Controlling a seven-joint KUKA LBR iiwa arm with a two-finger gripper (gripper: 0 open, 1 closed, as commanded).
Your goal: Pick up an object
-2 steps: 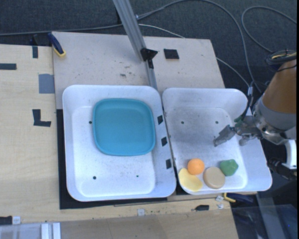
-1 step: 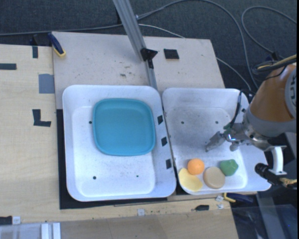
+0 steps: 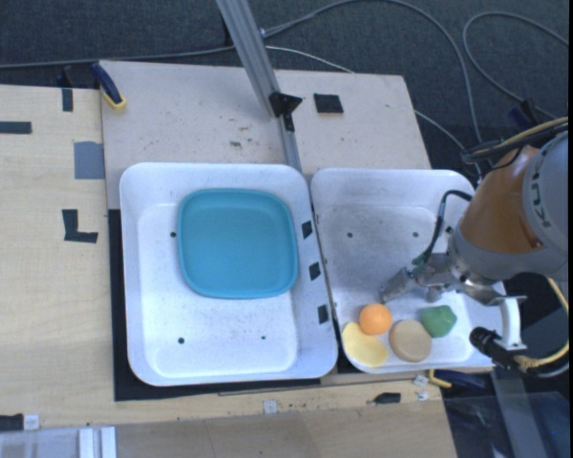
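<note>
Objects for you to pick sit bunched at the right bin's [image 3: 363, 194] near edge — orange ball [image 3: 374, 319], yellow piece [image 3: 362, 349], tan round [image 3: 411, 341], green piece [image 3: 439, 320] — with the jaws [image 3: 398, 285] low just above the ball, their spread impossible to tell, while a blue plate [image 3: 237, 242] fills the left bin [image 3: 143, 256].

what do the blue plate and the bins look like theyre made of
Blue plate: probably plastic, matte, one even colour with soft rounded corners. Bins: seemingly white moulded plastic with rounded rims, faintly glossy, the right one scuffed grey. Neither can be confirmed by sight.
</note>
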